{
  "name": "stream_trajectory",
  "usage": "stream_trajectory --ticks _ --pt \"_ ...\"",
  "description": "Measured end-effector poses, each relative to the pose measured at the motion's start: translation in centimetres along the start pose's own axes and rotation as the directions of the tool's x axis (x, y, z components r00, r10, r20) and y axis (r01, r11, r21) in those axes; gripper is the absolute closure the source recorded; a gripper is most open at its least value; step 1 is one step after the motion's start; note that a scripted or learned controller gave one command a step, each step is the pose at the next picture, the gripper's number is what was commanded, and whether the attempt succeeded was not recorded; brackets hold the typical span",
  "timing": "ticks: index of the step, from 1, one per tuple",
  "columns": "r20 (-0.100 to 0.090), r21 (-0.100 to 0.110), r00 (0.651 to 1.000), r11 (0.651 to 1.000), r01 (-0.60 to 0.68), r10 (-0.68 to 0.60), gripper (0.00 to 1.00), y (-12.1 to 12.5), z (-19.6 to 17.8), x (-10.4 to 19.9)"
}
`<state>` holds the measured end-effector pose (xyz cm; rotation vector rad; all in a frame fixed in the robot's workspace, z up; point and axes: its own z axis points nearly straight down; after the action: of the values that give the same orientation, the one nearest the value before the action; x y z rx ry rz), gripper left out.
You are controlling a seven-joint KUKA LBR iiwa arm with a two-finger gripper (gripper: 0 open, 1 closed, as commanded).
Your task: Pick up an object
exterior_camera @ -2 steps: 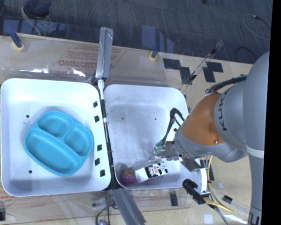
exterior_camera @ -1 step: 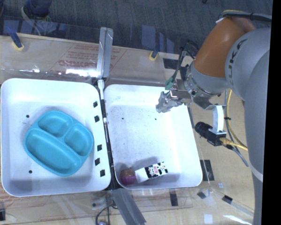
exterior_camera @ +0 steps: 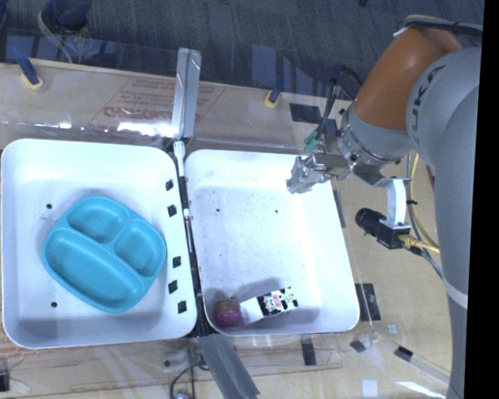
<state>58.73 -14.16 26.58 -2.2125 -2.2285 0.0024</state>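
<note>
Camera view: looks down at a slant on two white bins side by side.
Gripper: hangs over the far edge of the right bin, near its far right corner; whether it is spread or pressed together I cannot tell, and nothing shows in it.
Ball: small, dark red, at the near wall of the right bin.
Box: small, black and white, just beside the ball on its right, long axis running roughly along the near wall, slightly tilted.
Key relation: both things lie at the near side, well apart from the gripper at the far side.
Left bin: bears a blue divided tray.
</note>
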Motion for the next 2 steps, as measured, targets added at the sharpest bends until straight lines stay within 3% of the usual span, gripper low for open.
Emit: stream_trajectory --ticks 1,2 --pt "-0.001 0.001 1.0 1.0 0.001 -0.001 0.0 0.0 0.0 0.0" --pt "-0.002 0.003 1.0 1.0 -0.002 0.002 0.0 -3.5 15.5 -4.1"
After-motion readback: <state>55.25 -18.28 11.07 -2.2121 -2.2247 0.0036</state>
